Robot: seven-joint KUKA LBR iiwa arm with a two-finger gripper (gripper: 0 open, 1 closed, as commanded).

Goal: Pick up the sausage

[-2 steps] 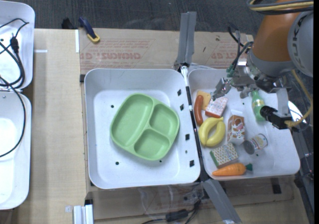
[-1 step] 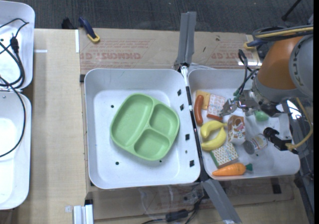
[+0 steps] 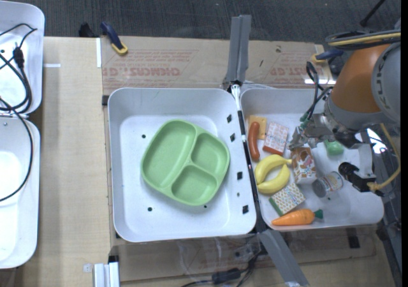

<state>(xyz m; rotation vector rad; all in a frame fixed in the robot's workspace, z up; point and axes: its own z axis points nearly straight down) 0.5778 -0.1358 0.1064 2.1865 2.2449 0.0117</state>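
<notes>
Camera view: arm [image 3: 363, 81] bends down over right bin [image 3: 357, 215], end effector [image 3: 305, 134] grip unclear, beside sausage [image 3: 255, 139].

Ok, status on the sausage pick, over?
Gripper low in right bin, grip state unclear. Sausage lying free by the bin's left wall. Snack packet sits between them; banana just below.

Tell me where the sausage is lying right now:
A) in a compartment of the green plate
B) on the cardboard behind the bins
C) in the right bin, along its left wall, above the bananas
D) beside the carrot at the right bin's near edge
C. The sausage lies in the right bin against its left wall, just above the bananas.
</notes>
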